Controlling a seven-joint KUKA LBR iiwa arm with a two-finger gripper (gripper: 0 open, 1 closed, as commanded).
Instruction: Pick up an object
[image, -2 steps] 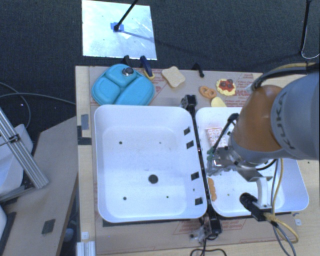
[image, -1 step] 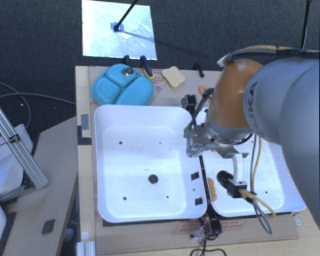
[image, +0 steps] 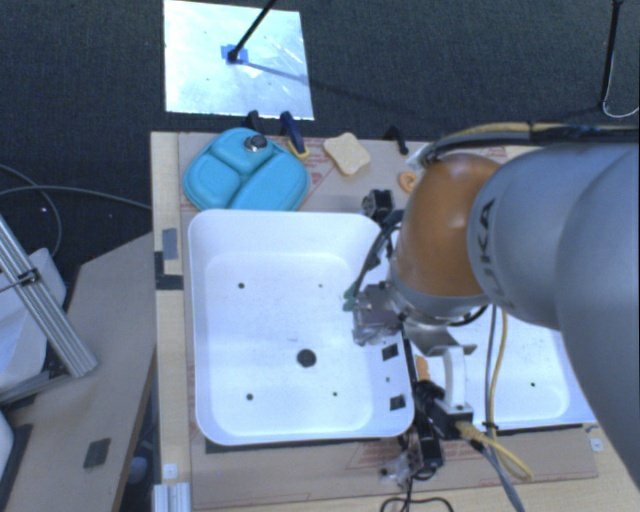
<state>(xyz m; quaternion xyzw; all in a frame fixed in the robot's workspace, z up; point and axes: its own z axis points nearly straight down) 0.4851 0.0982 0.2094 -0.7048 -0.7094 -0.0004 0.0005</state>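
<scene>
Arm (image: 470, 230) is being held over the seam between left bin (image: 230, 420) and right bin (image: 535, 385), gripper (image: 380, 325) being hung at the left one's right wall; its opening cannot be told. Small dark disc (image: 306, 357) is being seen on the left bin's floor, near the gripper, untouched.

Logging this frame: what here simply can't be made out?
Camera view:
- Right shallow white bin: mostly hidden under the grey orange-banded arm.
- Small dark round object in left white bin: too small to identify.
- Gripper: anything beneath it hidden by the wrist.
</scene>
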